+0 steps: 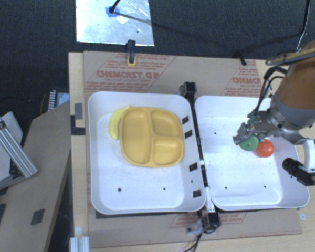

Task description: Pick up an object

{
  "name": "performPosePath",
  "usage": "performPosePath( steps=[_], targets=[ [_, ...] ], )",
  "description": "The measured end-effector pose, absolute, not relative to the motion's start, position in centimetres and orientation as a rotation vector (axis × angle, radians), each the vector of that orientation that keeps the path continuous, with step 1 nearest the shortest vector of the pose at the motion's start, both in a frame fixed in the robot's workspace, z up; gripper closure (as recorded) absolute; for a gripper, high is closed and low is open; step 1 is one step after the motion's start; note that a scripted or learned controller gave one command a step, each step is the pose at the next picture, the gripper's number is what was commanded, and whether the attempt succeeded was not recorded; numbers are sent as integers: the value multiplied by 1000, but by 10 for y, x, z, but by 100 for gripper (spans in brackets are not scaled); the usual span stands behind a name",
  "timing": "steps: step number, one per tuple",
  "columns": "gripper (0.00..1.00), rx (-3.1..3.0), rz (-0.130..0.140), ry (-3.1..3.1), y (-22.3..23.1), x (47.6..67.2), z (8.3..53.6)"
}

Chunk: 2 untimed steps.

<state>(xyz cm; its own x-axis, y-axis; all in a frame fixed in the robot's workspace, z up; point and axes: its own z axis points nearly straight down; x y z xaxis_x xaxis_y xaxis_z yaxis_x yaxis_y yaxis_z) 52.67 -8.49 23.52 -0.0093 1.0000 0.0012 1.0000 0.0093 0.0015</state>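
At nine o'clock, the left bin [102,190] holds a yellow tray [149,136] with a banana [114,122] tucked at its nine o'clock edge. At three o'clock, in the right bin [241,190], the gripper [245,135] hangs over a green ball [248,144], which touches a red ball [264,149]. Whether the gripper is open or closed, I cannot tell. Both balls look light, smooth, likely to roll; grip across the middle.
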Motion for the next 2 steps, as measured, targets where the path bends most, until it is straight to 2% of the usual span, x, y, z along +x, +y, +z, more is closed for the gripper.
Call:
performPosePath(
  steps=[2],
  targets=[
    [100,2211,3,2233,27,545,214]
  ],
)
